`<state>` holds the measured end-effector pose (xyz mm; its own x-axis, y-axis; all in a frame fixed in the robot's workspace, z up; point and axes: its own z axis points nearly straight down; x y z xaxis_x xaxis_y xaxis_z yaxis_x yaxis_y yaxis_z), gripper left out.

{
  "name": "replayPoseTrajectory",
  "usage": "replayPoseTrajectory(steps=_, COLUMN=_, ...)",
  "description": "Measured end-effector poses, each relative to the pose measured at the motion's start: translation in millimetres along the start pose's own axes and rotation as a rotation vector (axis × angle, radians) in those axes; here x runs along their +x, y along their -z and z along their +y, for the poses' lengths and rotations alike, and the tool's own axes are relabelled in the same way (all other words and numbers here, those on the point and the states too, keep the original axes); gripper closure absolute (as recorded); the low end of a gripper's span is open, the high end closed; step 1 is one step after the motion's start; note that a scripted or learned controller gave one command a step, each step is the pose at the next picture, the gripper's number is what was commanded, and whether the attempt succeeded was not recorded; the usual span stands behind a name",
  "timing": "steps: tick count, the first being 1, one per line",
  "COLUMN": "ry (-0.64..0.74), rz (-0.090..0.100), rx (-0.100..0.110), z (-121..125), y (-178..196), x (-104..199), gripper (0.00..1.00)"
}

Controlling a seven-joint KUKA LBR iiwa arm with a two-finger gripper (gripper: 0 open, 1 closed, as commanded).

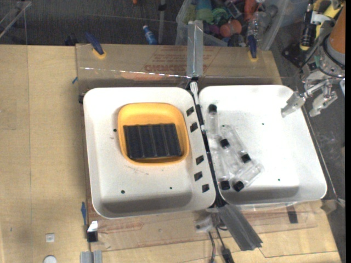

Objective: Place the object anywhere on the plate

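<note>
A yellow-orange plate [124,119] lies in the left bin [104,190]. On it rests a dark, ridged rectangular object [152,141], lying flat inside the rim. My gripper [300,108] hangs over the far right corner of the right bin [285,147], well away from the plate. Its two silvery fingers are spread open and nothing is between them.
Several clear tube-like pieces with black caps [233,160] lie along the left side of the right bin, close to the divider [200,141] between the bins. A box of coloured toys [230,4] stands behind the bench.
</note>
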<state>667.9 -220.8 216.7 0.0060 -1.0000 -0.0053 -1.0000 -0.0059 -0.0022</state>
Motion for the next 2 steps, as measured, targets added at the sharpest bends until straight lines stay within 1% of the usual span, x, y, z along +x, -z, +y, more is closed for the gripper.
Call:
replayPoseTrajectory(steps=1, ry=0.097, rz=0.001, rx=0.005, z=-0.9, y=14.8, x=-1.6, gripper=0.0)
replayPoseTrajectory(steps=2, ry=0.36, rz=0.0, rx=-0.001, z=-0.2, y=5.8, x=-13.2, gripper=0.0)
